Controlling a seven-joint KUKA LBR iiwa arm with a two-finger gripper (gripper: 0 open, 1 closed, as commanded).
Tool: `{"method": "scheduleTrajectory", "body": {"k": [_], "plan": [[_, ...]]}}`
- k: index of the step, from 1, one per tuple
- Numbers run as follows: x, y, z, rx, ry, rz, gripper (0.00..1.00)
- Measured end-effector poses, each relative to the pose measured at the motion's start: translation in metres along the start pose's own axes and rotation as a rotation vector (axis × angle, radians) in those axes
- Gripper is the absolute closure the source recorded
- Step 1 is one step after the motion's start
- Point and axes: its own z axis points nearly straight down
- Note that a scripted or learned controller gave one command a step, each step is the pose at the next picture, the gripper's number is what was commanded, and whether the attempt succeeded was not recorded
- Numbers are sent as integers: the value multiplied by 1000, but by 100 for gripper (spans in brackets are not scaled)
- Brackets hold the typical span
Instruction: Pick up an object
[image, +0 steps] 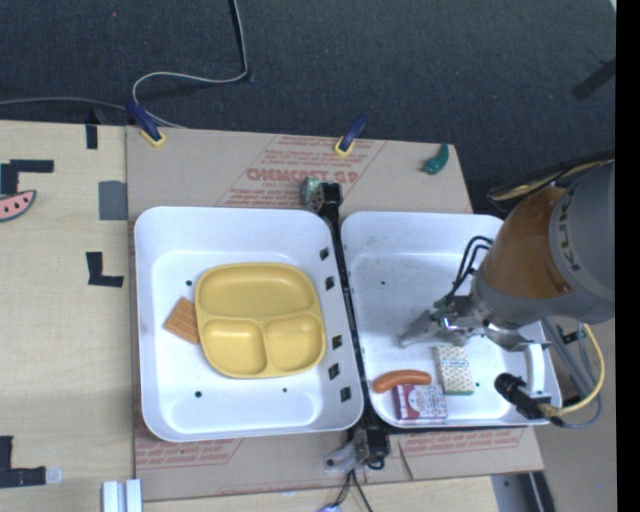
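My gripper (432, 327) hangs low over the middle of the right bin (400, 245), under the grey arm with its orange band (525, 250). Just below it lie a pale checkered cracker (456, 370), an orange-red sausage (402, 380) and a small red and white box (420, 402), all near the bin's front wall. None of them is seen in the gripper. The arm hides the right part of this bin.
The left bin (160, 300) holds a yellow divided plate (262, 318) with a tan waffle piece (182, 320) sticking out from under its left edge. Cardboard lies under both bins, with a teal object (435, 160) at its back right corner.
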Motion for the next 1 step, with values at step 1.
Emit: {"method": "scheduleTrajectory", "body": {"k": [1], "plan": [[-1, 0, -10, -2, -2, 1, 100]]}}
